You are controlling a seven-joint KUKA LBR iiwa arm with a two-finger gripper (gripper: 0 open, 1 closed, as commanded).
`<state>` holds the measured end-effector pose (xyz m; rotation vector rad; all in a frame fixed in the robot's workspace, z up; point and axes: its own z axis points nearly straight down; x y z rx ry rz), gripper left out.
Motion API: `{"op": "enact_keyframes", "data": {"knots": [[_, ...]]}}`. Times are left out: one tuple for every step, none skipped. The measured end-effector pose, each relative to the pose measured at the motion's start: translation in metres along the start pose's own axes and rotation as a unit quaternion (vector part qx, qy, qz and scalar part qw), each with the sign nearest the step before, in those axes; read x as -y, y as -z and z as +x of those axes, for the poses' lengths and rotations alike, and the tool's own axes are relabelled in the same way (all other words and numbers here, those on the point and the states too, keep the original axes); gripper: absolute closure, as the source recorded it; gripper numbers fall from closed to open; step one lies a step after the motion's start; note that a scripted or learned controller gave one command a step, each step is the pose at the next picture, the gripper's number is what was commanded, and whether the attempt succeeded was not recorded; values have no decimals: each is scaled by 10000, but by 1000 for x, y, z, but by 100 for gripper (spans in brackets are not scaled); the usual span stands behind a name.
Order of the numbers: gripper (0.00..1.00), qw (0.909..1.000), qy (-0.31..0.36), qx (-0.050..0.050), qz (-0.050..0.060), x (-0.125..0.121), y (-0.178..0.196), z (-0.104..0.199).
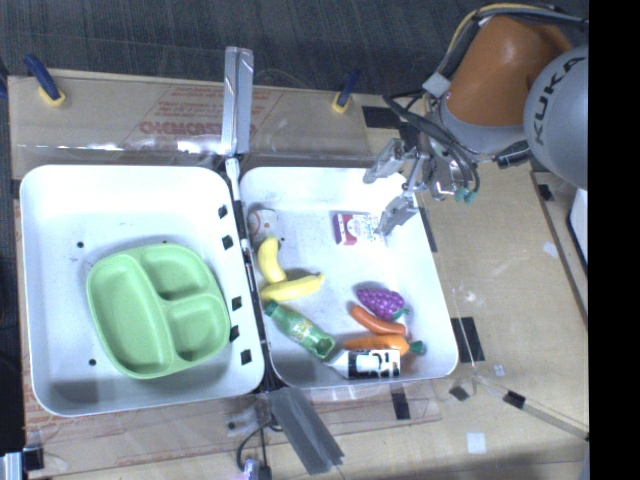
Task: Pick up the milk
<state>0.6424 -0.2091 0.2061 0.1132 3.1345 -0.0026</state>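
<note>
From the overhead camera, the gripper (393, 190) hangs over the far right part of the right bin (432, 268), its two fingers spread wide, one up near the bin's far rim and one lower, with nothing between them. The arm (520, 78) comes in from the right with its orange band showing, and part of the grey casing reads "KUK", the rest cut off.

The milk (352, 228), a small white and pink carton lying flat, sits just to the left of and below the lower fingertip, close but apparently not touching. It looks as though the gripper is lined up to come down around the carton, so the pick is not yet made (the carton lies on its side, which may make the grasp awkward).

Further down from the gripper, toward the near side of the bin, lie a bunch of purple grapes (382, 301), a carrot (378, 321), a second carrot (380, 343), and a black and white carton (372, 364) whose lettering is too blurred to read. To the lower left are two bananas (283, 276) and a green bottle (301, 331).

Far to the gripper's left, the left bin (60, 208) holds a green divided tray (160, 310). Beyond the bins, red print on the bench (190, 118) appears upside down and cannot be read.
</note>
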Motion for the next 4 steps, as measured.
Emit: {"op": "enact_keyframes", "data": {"knots": [[0, 9998, 172, -27, -12, -32, -86, 52], [0, 9807, 1955, 3, -3, 1, -77, 13], [0, 9540, 2999, 8, -3, -1, -69, -16], [0, 9584, 2855, 2, -6, 0, -37, -15]]}}
